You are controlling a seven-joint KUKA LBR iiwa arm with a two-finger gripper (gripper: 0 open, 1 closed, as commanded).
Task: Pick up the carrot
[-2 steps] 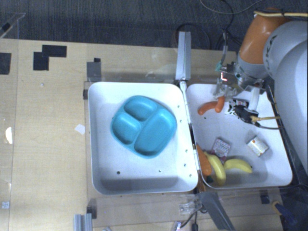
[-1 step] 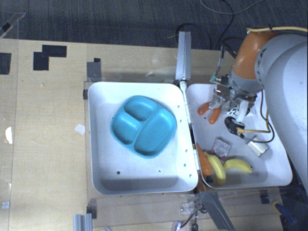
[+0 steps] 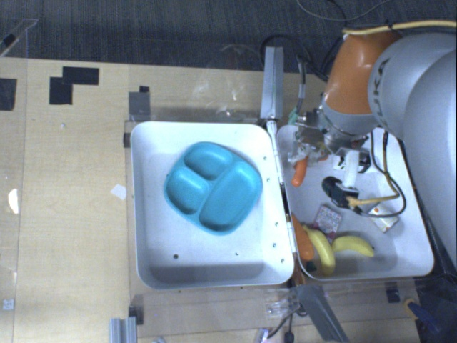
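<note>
The bananas (image 3: 335, 249) lay at the near edge of the right bin (image 3: 410, 263), an orange piece (image 3: 305, 243) just beside them at the wall. Farther in, the gripper (image 3: 308, 156) hung over the bin's left side with the carrot (image 3: 299, 171) dangling at its tip, seemingly pinched and tilted. The lift looked under way; next it called for a steady rise. A blue tray (image 3: 214, 186) sat in the left bin (image 3: 153, 256).

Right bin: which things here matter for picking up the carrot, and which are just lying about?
For the job:
- carrot, near the right bin's left wall
- hand, right above the carrot

Lying about:
- two bananas at the bin's front
- orange thing beside them, possibly another carrot
- blue divided plate in the left bin
</note>
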